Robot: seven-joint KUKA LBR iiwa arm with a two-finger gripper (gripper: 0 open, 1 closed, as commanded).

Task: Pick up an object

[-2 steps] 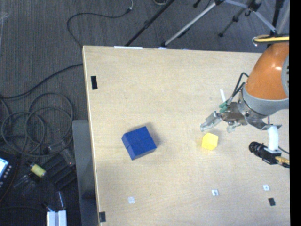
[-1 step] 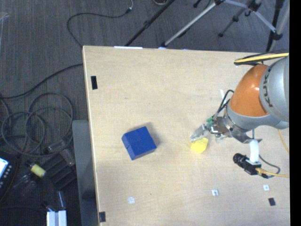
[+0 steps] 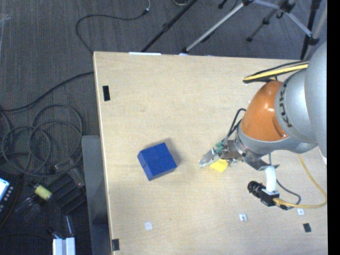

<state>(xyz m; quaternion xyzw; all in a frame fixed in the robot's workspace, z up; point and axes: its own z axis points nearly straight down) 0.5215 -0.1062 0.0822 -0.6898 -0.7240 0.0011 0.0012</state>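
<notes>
A blue block (image 3: 157, 161) lies on the tan bench top (image 3: 175, 100), left of centre. A small yellow object (image 3: 219, 166) rests on the bench to its right. My gripper (image 3: 212, 157) reaches in from the right under the grey and orange wrist (image 3: 264, 116). Its tip is right at the yellow object, touching or just above its left side. The wrist hides the gripper's rear part. About 50 pixels of bare bench separate the gripper from the blue block.
A black plug on a yellow cable (image 3: 264, 190) hangs below the wrist. Small black marks (image 3: 106, 93) sit on the bench. Cables (image 3: 42, 142) cover the floor at left, past the bench edge. Tripod legs (image 3: 249, 4) stand beyond the far edge.
</notes>
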